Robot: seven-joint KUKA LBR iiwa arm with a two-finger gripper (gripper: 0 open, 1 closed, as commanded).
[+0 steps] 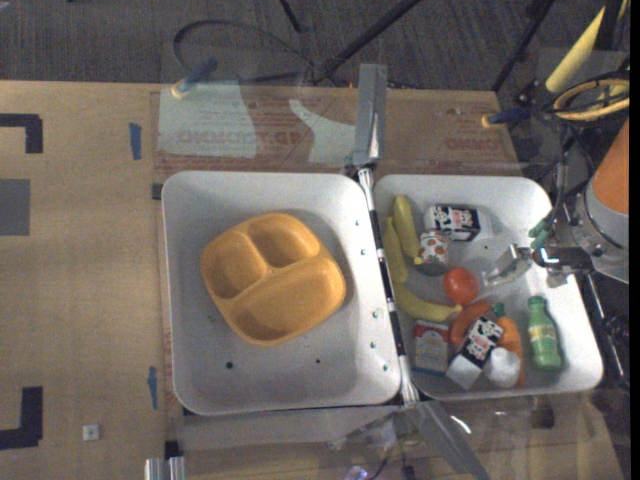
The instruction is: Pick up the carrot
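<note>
Gripper [508, 266] poised low over the right bin [575, 368], toward its right side, tip aimed left; spread or closed, cannot tell from this slant; nothing seen held

Just left of the tip, a red-orange round fruit [461, 285]; nearer than that, what looks like the carrot [466, 319], an orange wedge lying slantwise in the near middle of the bin, its near end tucked under a black-and-white carton [484, 340]

Likely trouble: closing on the round fruit instead, since it sits closer and matches in colour; catching the carton along with the carrot, or knocking it over; sliding off the carrot's taper, with little of it bare; nudging the lower banana [428, 307], which touches or nearly touches the carrot's left side

Elsewhere in the right bin: a second banana [402, 228] along the left wall; a cow-print carton [452, 221] at the far side, a smaller pack [433, 249] just near of it; an orange [511, 332] beside the black-and-white carton; a green bottle [543, 334] at right; a red-and-white box [430, 347] at near left

In the left bin [200, 368]: a yellow divided plate [273, 277], its compartments bare
</note>
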